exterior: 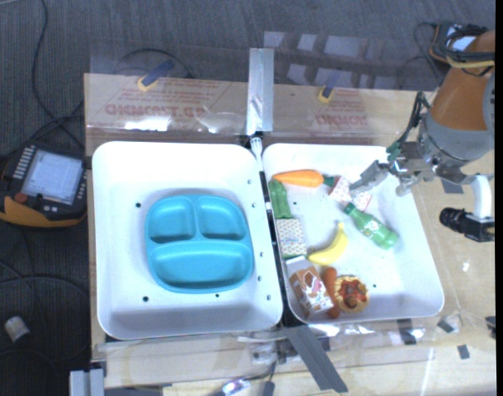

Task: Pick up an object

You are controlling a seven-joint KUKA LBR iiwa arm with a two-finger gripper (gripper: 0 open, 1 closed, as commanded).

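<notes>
Over the right bin's (416, 254) upper right corner sits my end effector (392, 170), reaching in from the right edge. Fingers spread open, nothing between them.

Closest item: green bottle (371, 226), just below-left of the fingertips, lying tilted, cap toward upper left. A small white-and-red packet (340, 189) lies just left of the end effector, near the bottle's cap. Neither touches me.

Further left: carrot (298, 177) lying across the top of the bin, its leafy end by the packet. Green vegetable (279, 199) against the bin's left wall, under the carrot. Checkered packet (290, 236) below that. Banana (331, 247) mid-bin, curved, between the checkered packet and the bottle. Bottom of bin: brown snack bag (310, 291) and a red-orange round item (351, 292) side by side, touching.

Count, right bin: eight objects, one of each.

Left bin (119, 221): one blue divided plate (200, 241), three compartments.

Off the tabletop (466, 262), far left on the floor: one teach pendant (44, 184).
</notes>
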